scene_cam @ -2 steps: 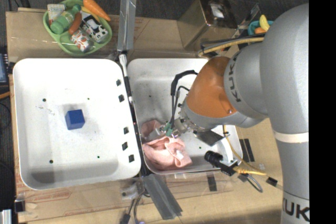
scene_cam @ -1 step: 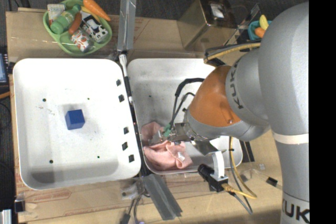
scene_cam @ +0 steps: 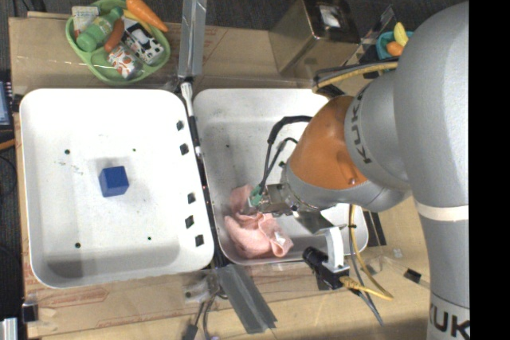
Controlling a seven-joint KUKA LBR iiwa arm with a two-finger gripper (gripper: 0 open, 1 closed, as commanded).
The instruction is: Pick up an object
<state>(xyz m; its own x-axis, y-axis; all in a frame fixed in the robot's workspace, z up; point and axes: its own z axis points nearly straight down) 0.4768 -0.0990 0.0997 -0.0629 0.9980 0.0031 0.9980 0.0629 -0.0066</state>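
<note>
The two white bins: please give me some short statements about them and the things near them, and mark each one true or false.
1. A blue cube lies in the left bin. True.
2. A pink cloth lies in the right bin. True.
3. The green bowl of toys stands inside the right bin. False: it stands on the bench beyond the left bin.
4. The arm reaches over the left bin. False: it is over the right bin, above the pink cloth.

The grey arm point(scene_cam: 430, 115) bends down from the right, its tool point(scene_cam: 259, 201) lowered into the right side.
</note>
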